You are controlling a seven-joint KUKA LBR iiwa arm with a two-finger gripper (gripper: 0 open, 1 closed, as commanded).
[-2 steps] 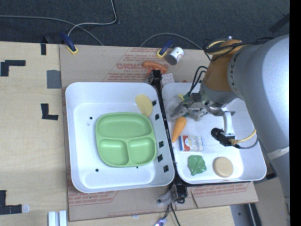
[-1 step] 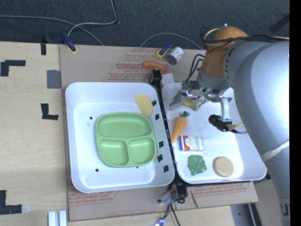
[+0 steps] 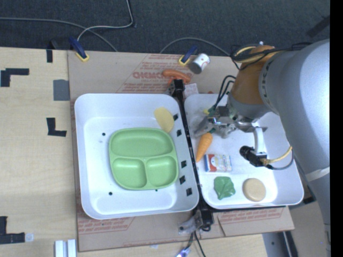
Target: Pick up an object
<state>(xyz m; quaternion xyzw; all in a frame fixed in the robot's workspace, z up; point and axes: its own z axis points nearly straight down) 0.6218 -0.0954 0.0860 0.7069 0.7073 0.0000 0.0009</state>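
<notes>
My gripper point(image 3: 208, 123) hangs low in the right bin point(image 3: 286, 199), near its upper left corner, below the orange wrist band. An orange carrot point(image 3: 202, 145) lies just below it, beside the bin's left wall. Further toward the front lie a small red and white carton point(image 3: 218, 163), a green leafy piece point(image 3: 224, 187) and a tan round bun point(image 3: 254, 189). In the left bin point(image 3: 91, 159) sit a green divided plate point(image 3: 143, 158) and a yellow lemon-like piece point(image 3: 164, 119). The grey arm hides the right bin's upper right part.
A black divider with clips point(image 3: 185, 143) runs between the two bins. On the cardboard behind the bins lie an orange item point(image 3: 177, 75) and a grey cylinder point(image 3: 199, 63). Cables run along the back edge and across the arm.
</notes>
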